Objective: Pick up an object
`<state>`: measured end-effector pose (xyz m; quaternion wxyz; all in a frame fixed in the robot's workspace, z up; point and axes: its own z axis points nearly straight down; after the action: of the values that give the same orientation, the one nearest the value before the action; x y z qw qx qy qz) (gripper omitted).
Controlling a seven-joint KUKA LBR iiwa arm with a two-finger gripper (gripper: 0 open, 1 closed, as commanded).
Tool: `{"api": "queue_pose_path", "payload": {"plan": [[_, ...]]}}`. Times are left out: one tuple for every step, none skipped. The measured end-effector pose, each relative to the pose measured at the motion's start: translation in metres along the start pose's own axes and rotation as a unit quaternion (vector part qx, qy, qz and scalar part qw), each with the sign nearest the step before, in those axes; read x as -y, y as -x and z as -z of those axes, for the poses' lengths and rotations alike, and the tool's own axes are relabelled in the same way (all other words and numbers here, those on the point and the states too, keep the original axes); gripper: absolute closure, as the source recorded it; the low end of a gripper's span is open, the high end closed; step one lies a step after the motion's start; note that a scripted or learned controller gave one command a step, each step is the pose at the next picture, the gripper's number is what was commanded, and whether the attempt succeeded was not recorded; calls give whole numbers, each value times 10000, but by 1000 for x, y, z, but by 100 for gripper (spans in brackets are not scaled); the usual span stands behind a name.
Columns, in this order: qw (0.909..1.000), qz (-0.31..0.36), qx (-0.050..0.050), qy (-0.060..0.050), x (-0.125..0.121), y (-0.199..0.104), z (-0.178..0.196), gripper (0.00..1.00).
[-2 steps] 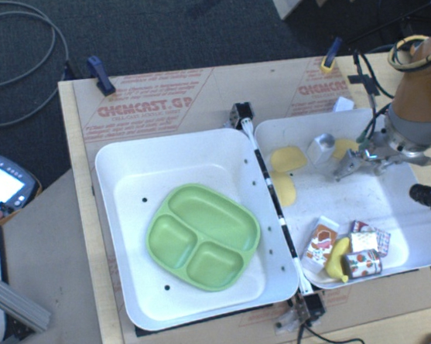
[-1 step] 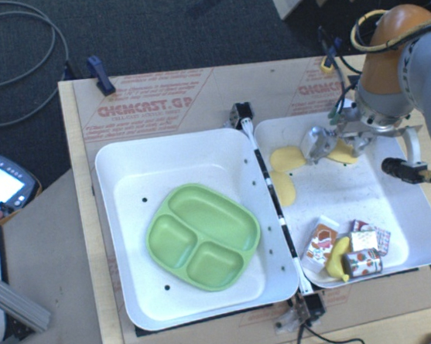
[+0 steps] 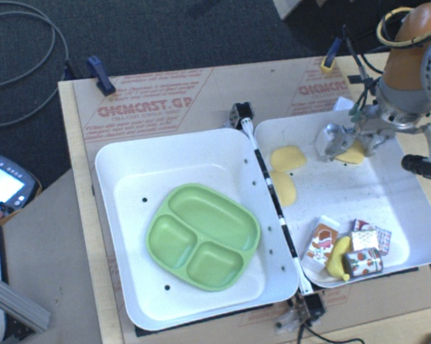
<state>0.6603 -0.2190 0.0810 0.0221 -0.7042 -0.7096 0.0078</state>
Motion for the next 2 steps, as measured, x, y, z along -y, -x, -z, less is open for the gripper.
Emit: {"api": "queue_pose_path", "payload": {"plan": [[10000,0,37,17,0,2,10,100],[10000,5,13,10,0,-1,9,0]]}}
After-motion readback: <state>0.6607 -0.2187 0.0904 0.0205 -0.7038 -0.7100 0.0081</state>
